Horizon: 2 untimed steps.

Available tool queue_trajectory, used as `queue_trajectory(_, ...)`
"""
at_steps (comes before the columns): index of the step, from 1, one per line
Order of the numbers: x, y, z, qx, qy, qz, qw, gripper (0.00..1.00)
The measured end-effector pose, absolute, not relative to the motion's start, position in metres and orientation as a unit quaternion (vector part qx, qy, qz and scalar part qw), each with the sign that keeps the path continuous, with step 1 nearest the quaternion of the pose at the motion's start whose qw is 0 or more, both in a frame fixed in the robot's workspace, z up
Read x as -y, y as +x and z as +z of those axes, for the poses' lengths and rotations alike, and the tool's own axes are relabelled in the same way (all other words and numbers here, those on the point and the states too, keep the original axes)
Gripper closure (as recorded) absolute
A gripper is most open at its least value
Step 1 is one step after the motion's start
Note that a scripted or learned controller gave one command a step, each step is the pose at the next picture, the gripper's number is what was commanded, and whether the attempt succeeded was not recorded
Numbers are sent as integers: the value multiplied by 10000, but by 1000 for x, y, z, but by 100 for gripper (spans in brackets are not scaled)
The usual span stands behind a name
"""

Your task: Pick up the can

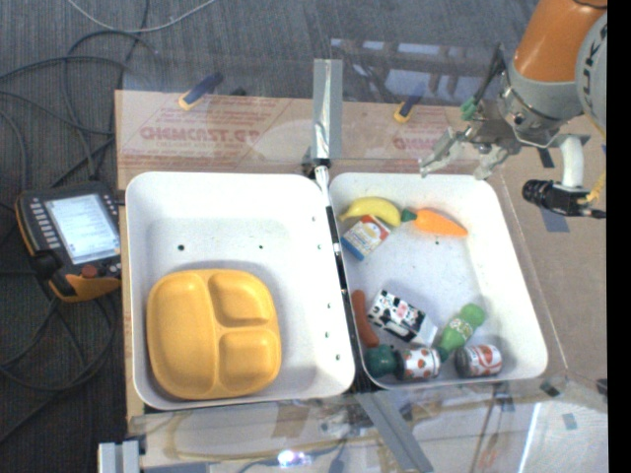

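**Can lies in the right bin's near corner; gripper hangs spread above the far rim**

Two shallow white bins sit side by side on the bench. The left bin (197, 200) holds a yellow divided tray (213, 333), which fills its near left part. The right bin (513, 264) holds the rest of the things. Along its far side lie a banana (371, 209), a small carton (364, 236) just beside it, and an orange carrot (439, 223). Toward the near side lie a black-and-white box (396, 315) and a green bottle (459, 327), tilted, with its cap toward the far right.

The can (480, 360) lies on its side in the near right corner of the right bin, close to the near wall and just below the green bottle. Its long axis runs roughly left to right across the view, tilting slightly. A second red-and-white can-like thing (421, 363) lies just left of it, next to a dark green round thing (382, 363).

The gripper (460, 157) hangs over the far rim of the right bin, fingers spread apart with nothing between them, well apart from the can.
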State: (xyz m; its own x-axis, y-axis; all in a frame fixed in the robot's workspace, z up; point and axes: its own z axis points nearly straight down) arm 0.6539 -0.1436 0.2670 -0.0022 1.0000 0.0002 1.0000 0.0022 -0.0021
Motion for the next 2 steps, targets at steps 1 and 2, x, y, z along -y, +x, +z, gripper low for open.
queue_trajectory(1,102,578,148,7633,-6460,4,19,0)
queue_trajectory(2,115,500,99,7364,-6764,-71,-62,0)
